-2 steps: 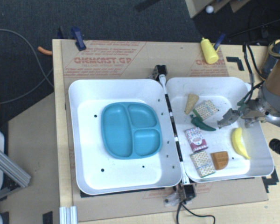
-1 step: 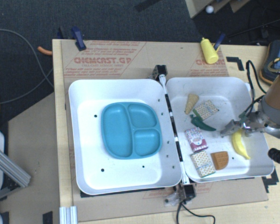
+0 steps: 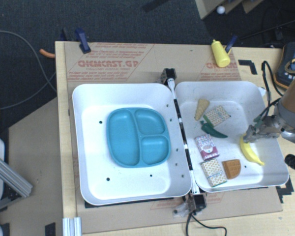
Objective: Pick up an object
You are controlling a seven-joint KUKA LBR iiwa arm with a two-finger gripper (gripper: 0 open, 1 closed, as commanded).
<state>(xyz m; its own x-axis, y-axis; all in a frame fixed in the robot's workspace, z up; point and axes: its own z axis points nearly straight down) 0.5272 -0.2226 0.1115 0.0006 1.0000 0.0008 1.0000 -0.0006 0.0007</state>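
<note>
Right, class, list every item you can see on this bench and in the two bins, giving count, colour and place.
Bins: two, white, side by side on the bench.
Divided plate: one, blue, left bin.
Banana: one, yellow, right bin, near the arm.
Green vegetable: one, right bin centre.
Cone: one, tan, right bin, top.
Patterned packets: three, right bin.
Toast slice: one, brown, right bin, bottom.
Yellow bottle: one, bench above right bin.
Gripper: one, grey, above the banana.

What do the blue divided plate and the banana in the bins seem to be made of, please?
Blue divided plate: probably moulded plastic, with an even colour, a soft sheen and rounded compartment ridges. Banana: likely a plastic toy, uniformly yellow and smooth, though real fruit cannot be ruled out.
</note>
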